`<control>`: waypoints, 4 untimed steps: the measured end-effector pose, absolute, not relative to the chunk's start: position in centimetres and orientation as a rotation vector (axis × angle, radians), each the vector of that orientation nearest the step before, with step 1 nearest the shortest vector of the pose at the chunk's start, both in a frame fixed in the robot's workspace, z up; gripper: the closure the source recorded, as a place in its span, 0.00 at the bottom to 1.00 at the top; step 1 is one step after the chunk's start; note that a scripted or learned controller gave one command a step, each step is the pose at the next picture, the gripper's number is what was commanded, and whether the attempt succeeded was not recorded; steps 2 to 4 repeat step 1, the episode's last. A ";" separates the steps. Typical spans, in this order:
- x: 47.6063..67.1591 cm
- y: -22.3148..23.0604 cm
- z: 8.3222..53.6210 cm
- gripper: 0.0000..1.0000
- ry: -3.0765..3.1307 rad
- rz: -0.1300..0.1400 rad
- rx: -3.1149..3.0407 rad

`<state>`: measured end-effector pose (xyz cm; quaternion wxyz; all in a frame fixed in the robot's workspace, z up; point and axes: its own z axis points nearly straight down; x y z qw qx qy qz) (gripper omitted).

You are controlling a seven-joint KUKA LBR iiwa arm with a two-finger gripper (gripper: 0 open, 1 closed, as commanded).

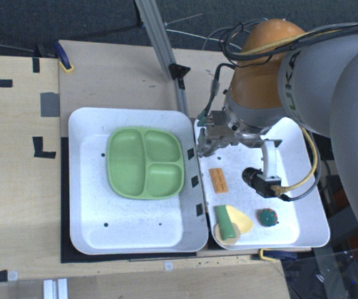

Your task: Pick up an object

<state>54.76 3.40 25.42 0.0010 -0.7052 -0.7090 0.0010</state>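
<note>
Looming over the right bin — arm reaching in, gripper hanging at that bin's far-left corner; grip state not readable. Orange block lying just nearer along the left edge, untouched. Approach step is running — next calls for descending squarely onto the block.

It looks like a robotics lab: a wooden bench marked with black tape, two white bins set side by side, a cabled grey-and-orange arm, probably a test rig.
</note>
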 end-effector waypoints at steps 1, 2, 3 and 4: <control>55.1 8.6 23.4 1.00 -2.226 0.004 -2.212; 55.1 8.6 23.4 1.00 -2.226 0.004 -2.212; 55.1 8.6 23.4 1.00 -2.226 0.004 -2.212; 55.1 8.6 23.4 1.00 -2.226 0.004 -2.212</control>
